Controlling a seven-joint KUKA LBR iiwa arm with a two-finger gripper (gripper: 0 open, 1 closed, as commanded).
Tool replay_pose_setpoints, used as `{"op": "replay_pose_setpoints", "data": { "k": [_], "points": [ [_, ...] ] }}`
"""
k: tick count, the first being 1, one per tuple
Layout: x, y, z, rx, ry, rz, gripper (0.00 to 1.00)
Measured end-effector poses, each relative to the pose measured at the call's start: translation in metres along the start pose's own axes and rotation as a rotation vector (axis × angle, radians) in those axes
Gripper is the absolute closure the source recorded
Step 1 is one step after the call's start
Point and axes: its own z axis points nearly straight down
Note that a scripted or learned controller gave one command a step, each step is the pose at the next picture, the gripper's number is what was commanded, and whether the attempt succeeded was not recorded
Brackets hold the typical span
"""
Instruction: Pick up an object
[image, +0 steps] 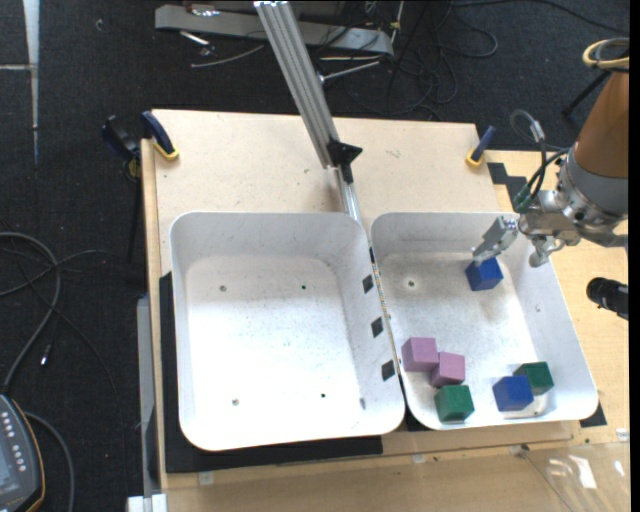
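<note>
Blue cube (484, 273) sits in far part of right bin (560, 330), just below my gripper (520, 240). Fingers look spread, nothing between. Should centre over cube, drop straight, then close evenly w/o nudging it.

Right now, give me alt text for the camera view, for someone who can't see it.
A grey robot arm's gripper hovers beside a small blue cube in the right shallow white bin. Two pink, two green and another blue cube cluster near that bin's front.
</note>
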Motion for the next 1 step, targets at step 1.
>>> {"op": "replay_pose_setpoints", "data": {
  "k": [1],
  "points": [
    [-0.0551,0.0286,-0.0492,-0.007,-0.005,0.004,0.0]
  ]
}}
